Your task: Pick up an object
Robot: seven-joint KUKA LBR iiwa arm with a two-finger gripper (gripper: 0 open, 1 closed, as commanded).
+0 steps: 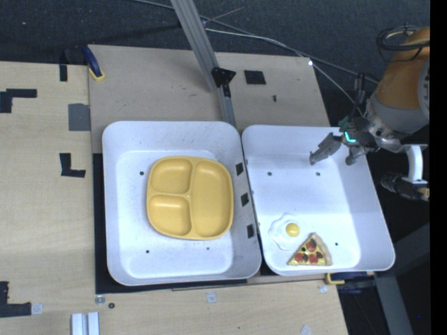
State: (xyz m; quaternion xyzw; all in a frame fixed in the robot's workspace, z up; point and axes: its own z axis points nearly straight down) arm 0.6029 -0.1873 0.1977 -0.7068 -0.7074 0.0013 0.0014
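A toy pizza slice [311,251] lies nearest the camera, at the near edge of the right bin [363,208], with a toy fried egg [286,229] touching it on its left. In the left bin [126,187] a yellow divided plate [189,197] sits near the middle. The gripper [336,149] hangs over the right bin's far right corner, well apart from the toys, its two fingers [322,149] spread open with nothing between them. Both bins rest side by side on the bench [140,82].
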